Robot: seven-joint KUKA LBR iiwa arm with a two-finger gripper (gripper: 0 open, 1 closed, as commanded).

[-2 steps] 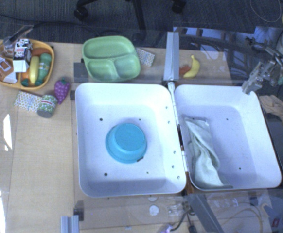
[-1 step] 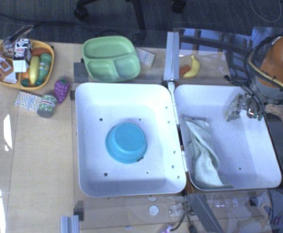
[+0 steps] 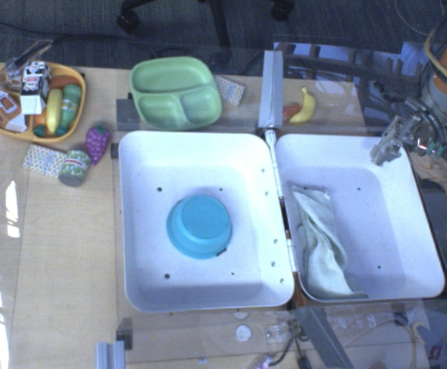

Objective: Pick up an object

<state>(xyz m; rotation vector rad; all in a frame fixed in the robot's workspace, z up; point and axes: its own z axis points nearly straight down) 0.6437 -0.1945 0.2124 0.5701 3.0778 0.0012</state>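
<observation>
Nearest us lay the two white bins, side by side on the desk [image 3: 54,283]. Left bin [image 3: 147,283] held a blue bowl [image 3: 200,226], round, plain, sitting about mid-floor w/ its opening down as far as we could judge. Right bin [image 3: 408,275] held a pale cloth [image 3: 321,244], crumpled and long, lying along the bin's left wall; its folds blended w/ the white floor, so its exact edge was hard to trace.

At the right edge we saw the arm, cut off by the frame, orange band [image 3: 445,58] partly showing. Its end effector [image 3: 386,149] hung over the right bin's upper right corner, apart from the cloth; it was blurred and small, so we could not tell how it stood, and we saw nothing in it.

Beyond the bins: a green divided tray [image 3: 174,92], a small banana [image 3: 306,106] behind the right bin w/ sth orange-red beside it, too small to name. Far left, a yellow basket [image 3: 68,125] of toy food, part cut off, a purple grape bunch [image 3: 97,141], and a small can [image 3: 74,167] near it. A chair base [image 3: 208,2] stood on the floor at top.
</observation>
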